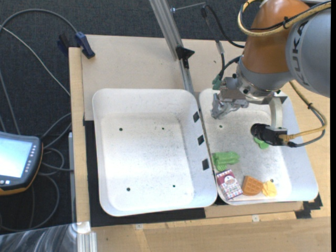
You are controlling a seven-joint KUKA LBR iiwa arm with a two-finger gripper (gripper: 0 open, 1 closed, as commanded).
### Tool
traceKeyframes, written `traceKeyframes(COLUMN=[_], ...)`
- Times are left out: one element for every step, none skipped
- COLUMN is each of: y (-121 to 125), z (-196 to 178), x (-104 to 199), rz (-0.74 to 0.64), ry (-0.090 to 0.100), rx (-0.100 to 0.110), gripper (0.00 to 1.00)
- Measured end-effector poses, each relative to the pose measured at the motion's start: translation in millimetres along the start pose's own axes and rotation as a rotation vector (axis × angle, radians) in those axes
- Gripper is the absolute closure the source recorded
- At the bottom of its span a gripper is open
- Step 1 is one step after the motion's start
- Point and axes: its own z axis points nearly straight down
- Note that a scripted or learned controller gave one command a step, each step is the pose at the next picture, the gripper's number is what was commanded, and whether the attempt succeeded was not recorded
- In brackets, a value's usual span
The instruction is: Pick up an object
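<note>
camera view: we see both bins w/ the arm reaching in from the right.
gripper (220,111): hangs over the far-left part of the right bin (299,140), tips pointing down toward the floor of it; nothing shows between them. Spread or pressed together: we can't tell, too small/blurred.
left bin (105,104): bare white floor w/ dark specks.
objects: all clustered along the near edge of the right bin, prob. just where they came to rest.
green object (226,158): near-left of right bin, beside the divider; long axis runs roughly left-right. Closest to the gripper, so we judge it the likely target.
maroon packet (229,185): near-left corner, long axis near-far, slightly tilted.
orange piece (252,185) & yellow piece (269,189): touching, right of the packet.
green bit (261,142): partly hidden under a black fitting on the arm.
</note>
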Motion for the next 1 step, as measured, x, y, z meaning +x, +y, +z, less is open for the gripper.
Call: traceKeyframes(y=[3.2], z=[0.3], x=[55.4], rz=[-0.001], ry=[0.0], rx=[-0.005], gripper=[1.0])
